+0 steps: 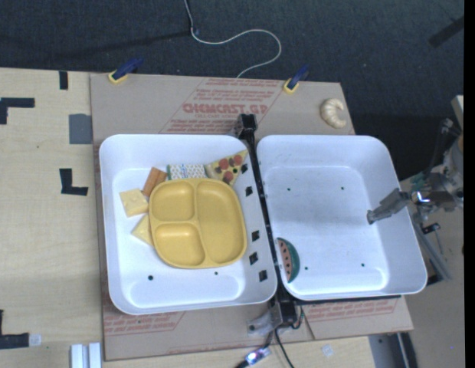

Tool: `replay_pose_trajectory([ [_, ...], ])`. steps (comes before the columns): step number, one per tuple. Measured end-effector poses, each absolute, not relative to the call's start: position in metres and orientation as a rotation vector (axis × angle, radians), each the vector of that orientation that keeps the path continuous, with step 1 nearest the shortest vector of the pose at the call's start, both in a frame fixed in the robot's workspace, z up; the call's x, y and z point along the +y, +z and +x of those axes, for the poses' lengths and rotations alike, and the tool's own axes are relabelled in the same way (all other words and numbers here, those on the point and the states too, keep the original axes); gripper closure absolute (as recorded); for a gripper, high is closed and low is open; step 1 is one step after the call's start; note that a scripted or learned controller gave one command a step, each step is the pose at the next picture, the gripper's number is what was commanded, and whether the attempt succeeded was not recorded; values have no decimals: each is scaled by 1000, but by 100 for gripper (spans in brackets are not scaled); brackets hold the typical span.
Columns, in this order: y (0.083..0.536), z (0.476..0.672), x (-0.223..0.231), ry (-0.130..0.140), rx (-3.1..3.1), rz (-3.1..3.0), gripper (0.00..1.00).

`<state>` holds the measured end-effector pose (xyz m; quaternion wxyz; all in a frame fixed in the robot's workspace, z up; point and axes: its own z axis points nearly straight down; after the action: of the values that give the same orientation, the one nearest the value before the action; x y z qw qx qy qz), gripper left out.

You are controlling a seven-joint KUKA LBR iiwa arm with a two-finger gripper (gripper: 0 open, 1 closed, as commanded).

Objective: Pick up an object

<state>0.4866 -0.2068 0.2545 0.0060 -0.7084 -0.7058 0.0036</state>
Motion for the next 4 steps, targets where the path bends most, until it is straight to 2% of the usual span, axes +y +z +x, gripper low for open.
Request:
replay_pose_trajectory([
  [1, 261, 489, -206, 2, -2221, -2220, 0],
  [4, 83, 495, -204, 3, -2223, -2219, 0],
])
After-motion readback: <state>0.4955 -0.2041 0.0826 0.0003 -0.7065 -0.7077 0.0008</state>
